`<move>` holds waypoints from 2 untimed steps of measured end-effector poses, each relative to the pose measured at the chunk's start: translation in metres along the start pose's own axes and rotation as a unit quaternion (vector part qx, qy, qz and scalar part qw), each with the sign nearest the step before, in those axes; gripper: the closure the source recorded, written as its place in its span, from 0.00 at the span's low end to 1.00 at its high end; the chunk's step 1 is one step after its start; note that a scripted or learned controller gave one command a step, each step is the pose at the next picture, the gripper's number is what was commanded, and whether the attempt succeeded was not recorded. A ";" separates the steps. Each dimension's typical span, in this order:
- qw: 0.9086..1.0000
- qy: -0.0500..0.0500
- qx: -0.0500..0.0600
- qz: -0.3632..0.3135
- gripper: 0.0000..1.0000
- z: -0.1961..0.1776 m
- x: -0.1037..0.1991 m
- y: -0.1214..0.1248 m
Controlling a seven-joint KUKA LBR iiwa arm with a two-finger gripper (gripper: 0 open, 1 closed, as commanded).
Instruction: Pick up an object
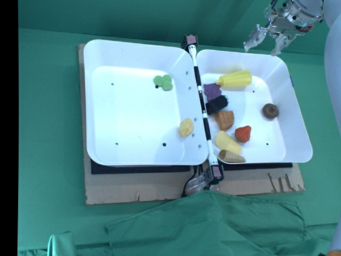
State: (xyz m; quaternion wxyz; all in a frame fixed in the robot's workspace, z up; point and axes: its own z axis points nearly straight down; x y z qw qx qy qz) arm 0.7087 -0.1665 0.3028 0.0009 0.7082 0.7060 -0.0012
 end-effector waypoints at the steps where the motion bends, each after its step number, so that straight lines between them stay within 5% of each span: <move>1: 1.000 0.000 0.000 0.000 0.00 0.043 -0.010 -0.001; 2: 1.000 0.002 0.003 -0.002 0.00 0.095 -0.013 0.002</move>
